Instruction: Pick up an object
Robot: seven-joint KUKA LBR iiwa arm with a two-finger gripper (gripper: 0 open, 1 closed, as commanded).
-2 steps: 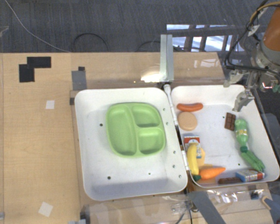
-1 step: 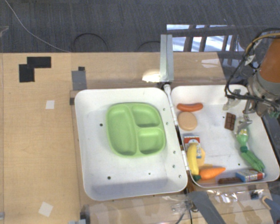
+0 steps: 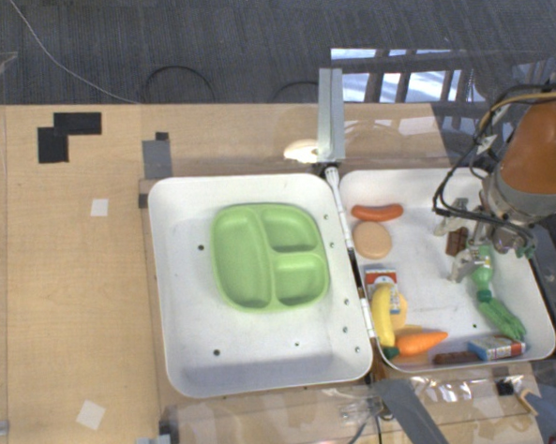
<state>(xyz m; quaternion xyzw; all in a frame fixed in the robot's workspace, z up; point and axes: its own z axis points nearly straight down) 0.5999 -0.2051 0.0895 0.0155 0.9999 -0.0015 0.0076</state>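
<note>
Task status — pickup not completed. The two-finger gripper [image 3: 475,256] is low in the shallow white right bin [image 3: 542,296], beside the green toy vegetable [image 3: 500,315]; finger state cannot be determined.

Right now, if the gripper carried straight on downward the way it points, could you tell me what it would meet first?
Most likely the green toy vegetable right under the gripper in the right bin, though depth is hard to judge from above.
</note>
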